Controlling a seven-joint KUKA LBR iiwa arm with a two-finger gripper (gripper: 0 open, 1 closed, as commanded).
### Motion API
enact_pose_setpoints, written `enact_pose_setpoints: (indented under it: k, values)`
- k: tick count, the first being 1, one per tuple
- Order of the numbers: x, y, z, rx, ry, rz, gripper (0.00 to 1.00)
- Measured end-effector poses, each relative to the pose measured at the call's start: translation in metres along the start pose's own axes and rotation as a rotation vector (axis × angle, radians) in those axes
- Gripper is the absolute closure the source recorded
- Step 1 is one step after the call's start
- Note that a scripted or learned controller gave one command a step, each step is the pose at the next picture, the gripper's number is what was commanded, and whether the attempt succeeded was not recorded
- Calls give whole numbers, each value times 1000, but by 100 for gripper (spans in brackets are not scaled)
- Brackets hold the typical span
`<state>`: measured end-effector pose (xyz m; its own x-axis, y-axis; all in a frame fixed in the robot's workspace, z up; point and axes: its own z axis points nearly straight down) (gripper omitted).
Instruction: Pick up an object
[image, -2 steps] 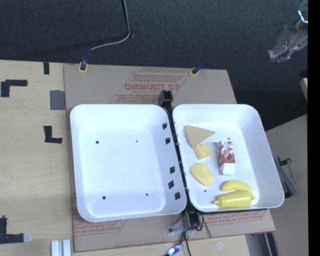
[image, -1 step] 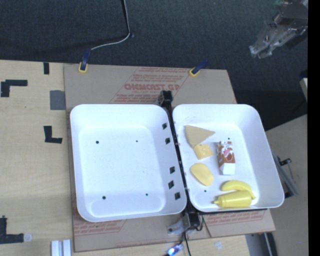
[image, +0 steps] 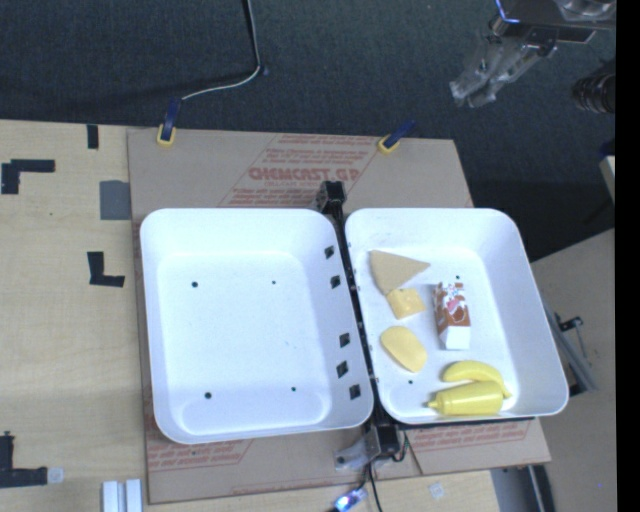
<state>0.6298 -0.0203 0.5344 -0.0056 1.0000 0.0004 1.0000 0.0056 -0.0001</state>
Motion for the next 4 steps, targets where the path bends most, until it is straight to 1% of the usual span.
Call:
enact_pose_setpoints:
  k: [1,2,3,4]
  values:
    - [52,10,0,0,0,2,100]
    - [119,21,0,0,0,-1,100]
    - [122,3,32,3,-1,4,100]
    - [173,-15,-2,-2,1,0,100]
